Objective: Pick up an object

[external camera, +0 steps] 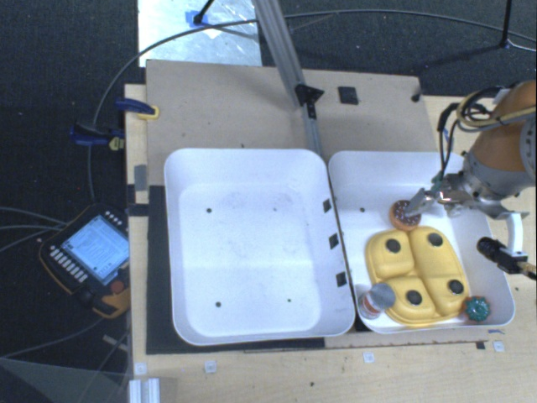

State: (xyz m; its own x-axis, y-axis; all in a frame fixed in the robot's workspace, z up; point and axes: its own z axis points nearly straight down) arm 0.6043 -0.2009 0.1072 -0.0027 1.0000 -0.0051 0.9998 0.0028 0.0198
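the gripper [422,200], whose opening i cannot tell, hangs at the small brown round object [405,215] in the right bin [361,179], so descend straight and close centred.

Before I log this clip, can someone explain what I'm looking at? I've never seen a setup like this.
This is one camera fixed above a bench, looking down at a slant. Two shallow white bins sit side by side: the left bin and the right bin. The grey and orange machine at the right is a robot arm, reaching over the right bin. Its gripper hangs beside a small round brown object at the top of the pile. Below that lies a yellow lumpy toy, with a small grey piece and a teal ball near the front edge. Whether anything is held is unclear.
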